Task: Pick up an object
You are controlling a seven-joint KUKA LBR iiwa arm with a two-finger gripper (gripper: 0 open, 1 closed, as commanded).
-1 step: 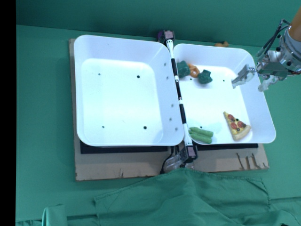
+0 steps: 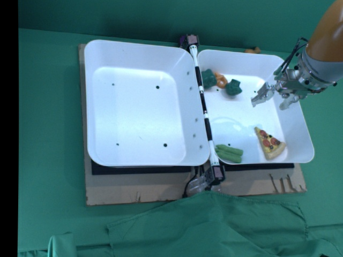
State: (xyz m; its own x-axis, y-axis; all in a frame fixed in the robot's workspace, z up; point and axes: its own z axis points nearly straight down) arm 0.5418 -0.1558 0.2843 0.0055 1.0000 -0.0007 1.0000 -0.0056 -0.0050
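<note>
Gripper [image 2: 272,96] poised above right bin [image 2: 300,143], fingers spread, pinching nothing | pizza slice [image 2: 269,142] flat below gripper, nearest target | green beans [image 2: 229,153] left of pizza | broccoli [image 2: 233,87] at bin's far side

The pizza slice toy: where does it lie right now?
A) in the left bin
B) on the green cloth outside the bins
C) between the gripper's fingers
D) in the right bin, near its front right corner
D: the pizza slice lies flat on the floor of the right bin near its front right corner, well apart from the gripper hovering above the bin's right side.
</note>
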